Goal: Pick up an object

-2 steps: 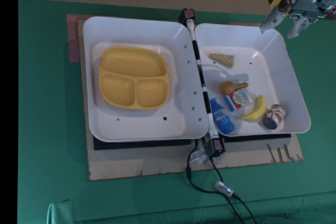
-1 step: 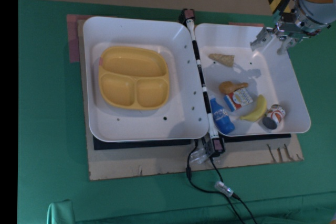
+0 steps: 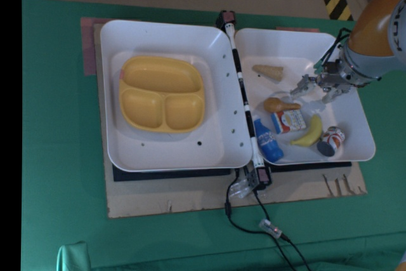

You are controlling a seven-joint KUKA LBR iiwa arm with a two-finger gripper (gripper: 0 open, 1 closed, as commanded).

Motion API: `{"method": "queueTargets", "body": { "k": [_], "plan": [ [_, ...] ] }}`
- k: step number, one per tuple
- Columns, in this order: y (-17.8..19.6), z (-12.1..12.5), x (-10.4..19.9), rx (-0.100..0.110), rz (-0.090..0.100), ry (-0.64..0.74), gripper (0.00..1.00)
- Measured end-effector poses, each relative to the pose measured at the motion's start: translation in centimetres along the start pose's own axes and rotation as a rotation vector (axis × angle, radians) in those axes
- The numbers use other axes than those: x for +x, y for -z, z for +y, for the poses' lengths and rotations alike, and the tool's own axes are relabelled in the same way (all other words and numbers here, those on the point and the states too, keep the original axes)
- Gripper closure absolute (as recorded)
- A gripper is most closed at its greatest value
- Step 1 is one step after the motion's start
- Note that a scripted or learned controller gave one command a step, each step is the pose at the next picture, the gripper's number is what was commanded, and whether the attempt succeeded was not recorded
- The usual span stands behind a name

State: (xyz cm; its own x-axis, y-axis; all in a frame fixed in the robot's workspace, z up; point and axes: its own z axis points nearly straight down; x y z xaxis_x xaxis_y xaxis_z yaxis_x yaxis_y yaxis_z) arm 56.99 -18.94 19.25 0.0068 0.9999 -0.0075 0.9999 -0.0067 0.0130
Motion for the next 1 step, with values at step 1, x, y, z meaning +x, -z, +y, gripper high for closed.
{"method": "queueTargets", "body": {
  "k": [1],
  "plan": [
    [1.55, 0.21, -0.42, -0.013, -0.008, -0.007, 1.0]
  ]
}}
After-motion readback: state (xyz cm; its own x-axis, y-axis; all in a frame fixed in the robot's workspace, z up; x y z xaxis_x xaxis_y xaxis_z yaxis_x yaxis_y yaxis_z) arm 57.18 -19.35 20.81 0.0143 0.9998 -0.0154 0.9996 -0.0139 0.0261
